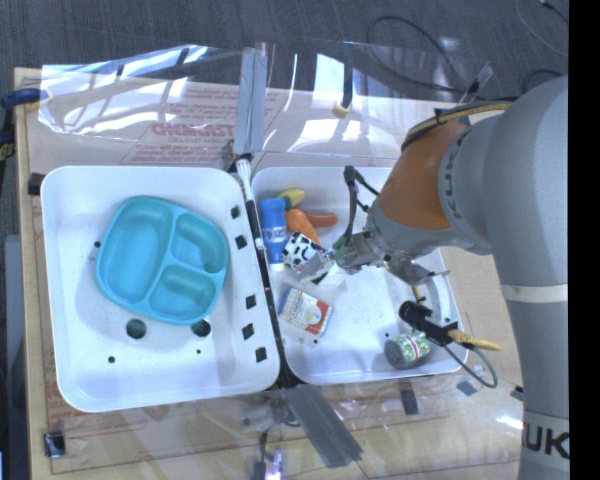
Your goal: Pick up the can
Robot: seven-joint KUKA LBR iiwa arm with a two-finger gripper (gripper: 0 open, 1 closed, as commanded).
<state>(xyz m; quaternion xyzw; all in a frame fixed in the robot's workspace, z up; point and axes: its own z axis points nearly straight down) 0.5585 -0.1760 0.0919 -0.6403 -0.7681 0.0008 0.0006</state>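
The robot's fingers (338, 259) hang low over the right-hand white plastic bin (365, 323). From above it cannot be told how far open they are, or whether they grip anything. The green-and-silver metal can (408, 350) lies on its side well apart from the fingers, off toward the bin's near right corner and close to the wall there. Just beside the fingers is a black-and-white spotted soft packet (302, 253), and a red-and-white flat sachet (305, 313) lies near them on the camera's side.

The likeliest failure is a grab at the wrong thing: closing here would probably take the spotted packet, not the can. If the fingers do travel to the can, its round side could roll away under a glancing touch. The wall beside it also looks likely to leave one finger little room to come down.
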